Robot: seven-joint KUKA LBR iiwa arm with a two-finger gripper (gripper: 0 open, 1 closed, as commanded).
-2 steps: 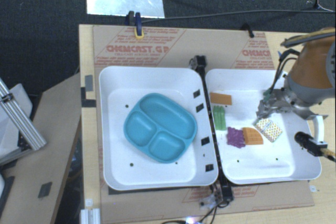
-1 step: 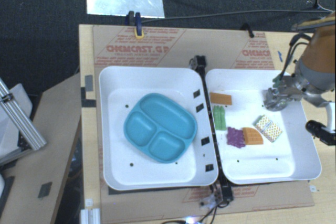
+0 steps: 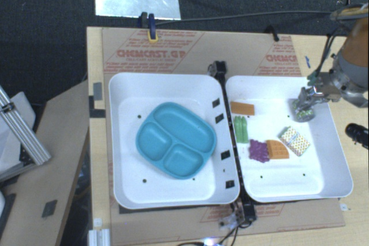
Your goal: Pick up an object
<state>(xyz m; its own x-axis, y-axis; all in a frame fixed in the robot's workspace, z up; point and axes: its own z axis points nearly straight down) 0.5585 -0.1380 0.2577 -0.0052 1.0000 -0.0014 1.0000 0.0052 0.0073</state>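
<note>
While the tool (image 3: 304, 105) hangs over the right bin (image 3: 337, 181), can't tell its grip state; the patterned block (image 3: 295, 141) lies just below it, long axis diagonal.

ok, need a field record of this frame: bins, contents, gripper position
left bin: blue divided plate
right bin: orange block, green piece, purple item, orange piece, patterned block
gripper: over right bin's far right part, above a blurry greenish thing
grasp: cannot tell
arm: enters from right
</note>
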